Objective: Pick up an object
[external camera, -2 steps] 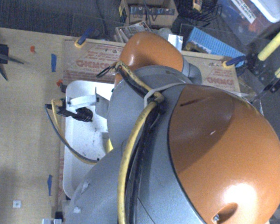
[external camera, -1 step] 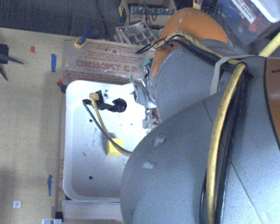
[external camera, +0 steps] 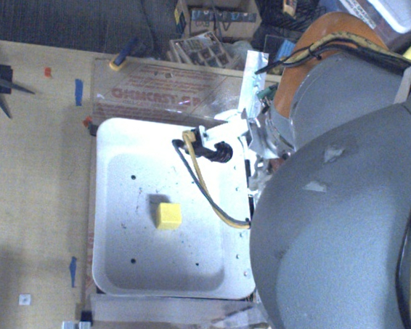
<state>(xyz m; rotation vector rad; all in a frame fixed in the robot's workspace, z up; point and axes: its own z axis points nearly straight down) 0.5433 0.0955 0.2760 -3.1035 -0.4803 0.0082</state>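
**Item 1, task object.** 1 yellow block point(external camera: 169, 215), small and roughly cubic. It rests flat on the floor of the white bin point(external camera: 111, 263), a little left of the floor's middle, with nothing touching it. Apart from it I see a few dark specks on the bin floor, so I log the block as the thing to pick.

**Item 2, gripper** point(external camera: 253, 174). It sits by the bin's right wall toward the far corner, well apart from the block. I see nothing held and no contact I can make out. I cannot tell whether it is spread wide or closed, because the grey arm point(external camera: 330, 232) covers most of it.

**Step in hand, my judgement: approach.** To do it well, I would:
- bring the gripper over the block's centre;
- square it to 2 opposite faces;
- open it wider than the block;
- descend straight until it straddles the block just above the floor.

**Item 3, surroundings.** Wooden bench point(external camera: 26, 200) with blue tape marks point(external camera: 79, 92). 1 clear panel with red lettering point(external camera: 161, 97) lies behind the bin.
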